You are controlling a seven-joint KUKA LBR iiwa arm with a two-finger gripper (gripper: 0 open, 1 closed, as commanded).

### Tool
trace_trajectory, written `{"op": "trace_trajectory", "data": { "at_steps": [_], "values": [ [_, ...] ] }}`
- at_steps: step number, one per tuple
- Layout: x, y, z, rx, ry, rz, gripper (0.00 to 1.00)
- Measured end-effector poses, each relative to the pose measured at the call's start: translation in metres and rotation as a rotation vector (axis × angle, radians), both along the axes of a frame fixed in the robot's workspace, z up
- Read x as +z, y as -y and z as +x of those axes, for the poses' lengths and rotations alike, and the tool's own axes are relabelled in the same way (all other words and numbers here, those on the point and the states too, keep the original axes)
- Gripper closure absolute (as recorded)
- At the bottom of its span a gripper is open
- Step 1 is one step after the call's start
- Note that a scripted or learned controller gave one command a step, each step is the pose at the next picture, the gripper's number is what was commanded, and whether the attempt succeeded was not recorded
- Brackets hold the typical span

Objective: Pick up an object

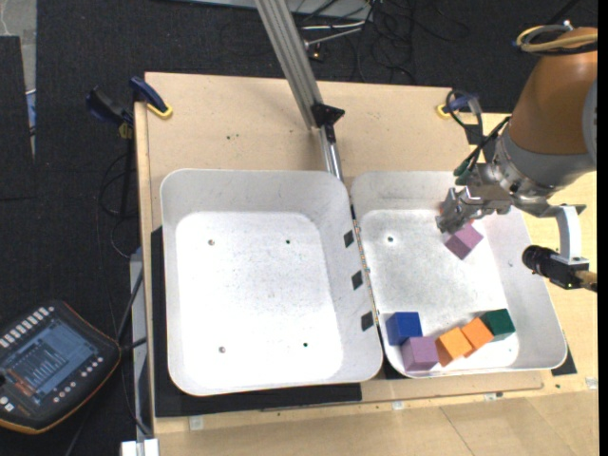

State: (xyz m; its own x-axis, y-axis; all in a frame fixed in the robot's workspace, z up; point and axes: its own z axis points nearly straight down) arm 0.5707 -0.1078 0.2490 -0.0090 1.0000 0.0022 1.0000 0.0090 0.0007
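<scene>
The two-finger gripper hung over the upper part of the right white bin, fingers clamped on a small purple cube that looked lifted. The pick seemed mostly done. The blue, purple, orange and green blocks lay untouched along the lower right edge.

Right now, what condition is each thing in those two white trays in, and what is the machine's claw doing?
Small purple cube: lifted, between the fingers of the gripper, above the right white bin.
Blue cube: resting on the right bin's floor.
Second purple cube: resting beside the blue one.
Orange cubes: resting in a row.
Green cube: resting at the row's end.
Left white bin: flat on the bench.
</scene>
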Motion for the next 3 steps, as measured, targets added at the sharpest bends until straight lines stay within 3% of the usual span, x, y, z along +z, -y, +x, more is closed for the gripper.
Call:
{"op": "trace_trajectory", "data": {
  "at_steps": [3],
  "values": [
    [0.001,-0.154,-0.007,0.000,0.000,-0.001,1.00]
  ]
}}
